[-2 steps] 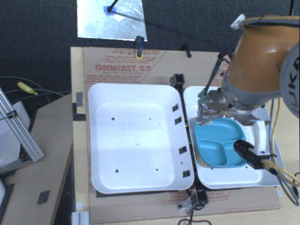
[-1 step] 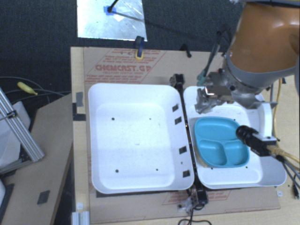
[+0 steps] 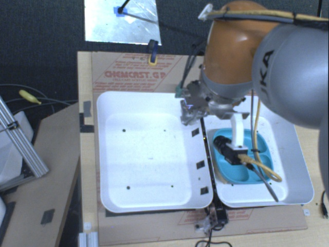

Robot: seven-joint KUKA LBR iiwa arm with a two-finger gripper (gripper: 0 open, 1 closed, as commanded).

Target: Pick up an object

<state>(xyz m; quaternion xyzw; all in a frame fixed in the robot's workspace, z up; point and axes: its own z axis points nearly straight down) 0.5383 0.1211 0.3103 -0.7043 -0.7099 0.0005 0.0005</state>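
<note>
A blue dish-like object (image 3: 251, 164) with shallow hollows lies in the right bin (image 3: 290, 153), towards its left side. The arm's big orange and grey wrist hangs over the back of that bin and hides part of it. My gripper (image 3: 188, 112) points down at the back of the ridge between the two bins, up and to the left of the blue object and apart from it. I see nothing held at its tip.
The left bin (image 3: 149, 153) lies beside the right one, its white floor showing a few small dark dots. Both rest on a cardboard sheet (image 3: 133, 73). A shiny foil sheet (image 3: 123, 14) lies behind the bench. Metal framing (image 3: 20, 143) stands at the far left.
</note>
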